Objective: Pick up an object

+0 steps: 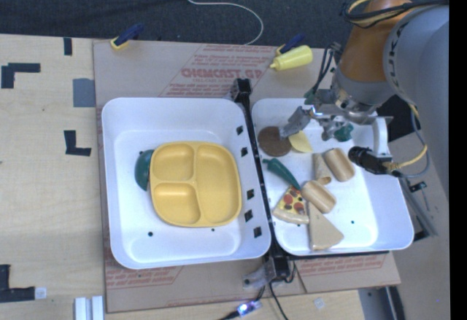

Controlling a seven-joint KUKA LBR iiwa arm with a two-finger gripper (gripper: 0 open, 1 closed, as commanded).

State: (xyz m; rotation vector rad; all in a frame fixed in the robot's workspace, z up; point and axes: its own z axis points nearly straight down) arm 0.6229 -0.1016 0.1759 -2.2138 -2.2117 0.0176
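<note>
One brown disc (273, 141) just left of the end effector (315, 120), finger state impossible to tell.

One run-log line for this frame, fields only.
gripper: over right white bin, by round brown disc | grasp: none seen | left white bin: yellow divided plate

The two white bins (117, 187) look like smooth, shiny plastic. In the left bin, the yellow tray (195, 184) looks like smooth matt plastic. Under the bins lies flat brown cardboard (211, 71) with red print. Beside the cardboard, the bench (44, 187) looks like pale wood. The arm (394, 41) looks smooth and shiny.
</note>
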